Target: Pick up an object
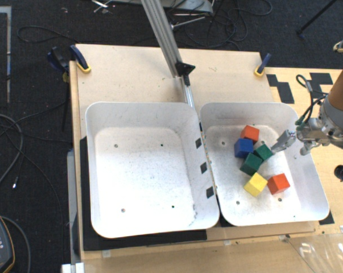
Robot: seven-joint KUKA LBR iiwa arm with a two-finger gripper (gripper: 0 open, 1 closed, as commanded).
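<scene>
Blocks [256, 158] cluster in right bin [308, 206]; gripper [285, 141] beside green block [264, 152].

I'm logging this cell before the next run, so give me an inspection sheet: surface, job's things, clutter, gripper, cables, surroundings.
Surface: pale bench board bearing two shallow white bins; the left bin and the right bin sit side by side.
Job's things: in the right bin, an orange cube, blue cube, two green cubes, yellow cube and red cube, clustered together.
Clutter: nothing seen in the bins beyond the cubes.
Gripper: the gripper reaches in from the right, beside the green cubes; its state is unclear.
Cables: black cables on the dark floor.
Surroundings: clamps at the board's far corners, a metal pole.
</scene>
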